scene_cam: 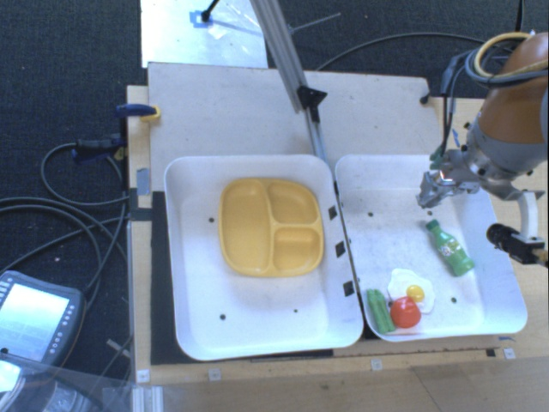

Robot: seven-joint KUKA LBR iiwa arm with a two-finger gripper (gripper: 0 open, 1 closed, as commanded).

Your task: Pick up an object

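Note:
A green bottle (449, 248) lies on its side in the right bin (377, 196), pointing up-left. Near that bin's front edge sit a fried egg toy (413, 287), a red tomato (405, 313) and a small green vegetable piece (378, 309). My gripper (431, 189) hangs over the right bin's back right part, just above and left of the bottle's cap. Nothing shows between its fingers.
A yellow divided plate (270, 226) lies in the left bin (193, 316). A slanted metal pole (287, 54) crosses the bench behind the bins. Cables and a teach pendant (30, 316) lie on the floor at left.

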